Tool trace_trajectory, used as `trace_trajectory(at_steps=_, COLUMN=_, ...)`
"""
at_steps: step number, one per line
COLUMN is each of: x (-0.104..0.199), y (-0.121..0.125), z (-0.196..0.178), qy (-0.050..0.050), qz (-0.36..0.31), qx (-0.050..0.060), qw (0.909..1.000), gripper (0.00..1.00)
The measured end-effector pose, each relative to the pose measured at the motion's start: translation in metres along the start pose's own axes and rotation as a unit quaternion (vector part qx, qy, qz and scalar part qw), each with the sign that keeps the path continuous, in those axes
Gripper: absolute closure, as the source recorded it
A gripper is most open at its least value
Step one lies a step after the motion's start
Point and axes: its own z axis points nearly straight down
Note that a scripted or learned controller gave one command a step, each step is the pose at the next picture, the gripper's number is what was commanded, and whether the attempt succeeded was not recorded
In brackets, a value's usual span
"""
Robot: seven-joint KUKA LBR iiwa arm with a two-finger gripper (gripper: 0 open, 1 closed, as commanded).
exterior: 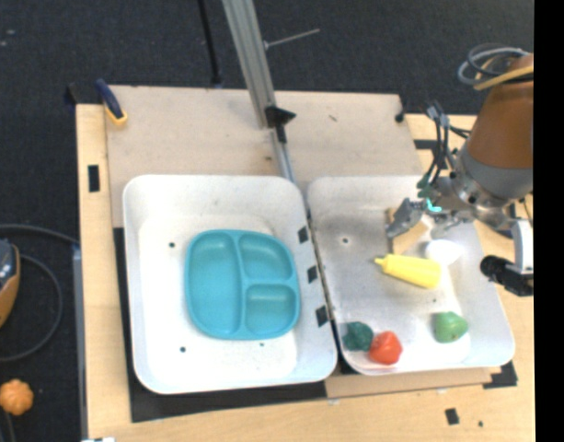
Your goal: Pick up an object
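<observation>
My gripper (427, 217) hangs over the back part of the right bin (355, 205), below the grey arm with its orange band (504, 109). Just in front of it lies a small white object (444, 250), touching a yellow elongated object (410, 270) that lies across the bin's middle. Along the bin's front edge sit a dark green object (358, 335), a red object (385, 348) and a light green object (449, 326). I see nothing held in the gripper.
The left bin (153, 219) holds a teal divided plate (242, 282). A slanted metal post (252, 53) rises behind the bins. An orange ball (15, 395) lies off the bench at the left. A black part (504, 274) juts in at the right bin's edge.
</observation>
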Motion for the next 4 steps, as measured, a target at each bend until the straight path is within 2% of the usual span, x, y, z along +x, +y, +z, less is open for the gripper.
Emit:
trace_trajectory(at_steps=1, x=0.0, y=0.0, z=-0.001, qy=0.0, qz=0.0, qx=-0.001, qw=1.0, gripper=0.0)
trace_trajectory(at_steps=2, x=-0.012, y=-0.001, z=0.053, qy=-0.001, qz=0.001, qx=0.001, qw=1.0, gripper=0.0)
trace_trajectory(at_steps=3, x=-0.011, y=-0.004, z=0.099, qy=0.0, qz=0.0, qx=0.0, qw=1.0, gripper=0.0)
trace_trajectory(at_steps=4, x=-0.012, y=-0.004, z=0.129, qy=-0.001, qz=0.002, qx=0.0, qw=1.0, gripper=0.0)
